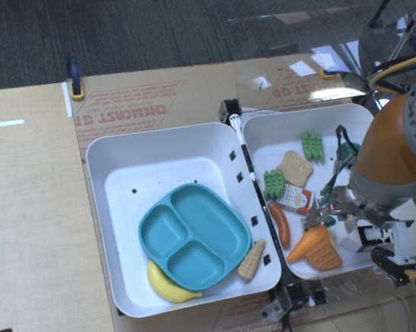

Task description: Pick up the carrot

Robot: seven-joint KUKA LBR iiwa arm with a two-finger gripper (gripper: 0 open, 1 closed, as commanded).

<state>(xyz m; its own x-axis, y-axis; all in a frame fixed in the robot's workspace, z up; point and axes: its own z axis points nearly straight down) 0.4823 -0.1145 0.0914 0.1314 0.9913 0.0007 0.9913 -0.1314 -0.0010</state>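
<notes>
My gripper (324,213) over the right bin (354,114), carrot (305,245) just below it, hot dog (280,223) left of that, divided plate (195,236) in the left bin (152,150), banana (169,283) at its near edge.

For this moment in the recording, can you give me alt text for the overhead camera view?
The grey KUKA arm with an orange band reaches into the right shallow white bin, its gripper just above the orange carrot, among a red sausage, a tan cracker and green toys. The left white bin holds a teal divided plate and a yellow banana.
</notes>
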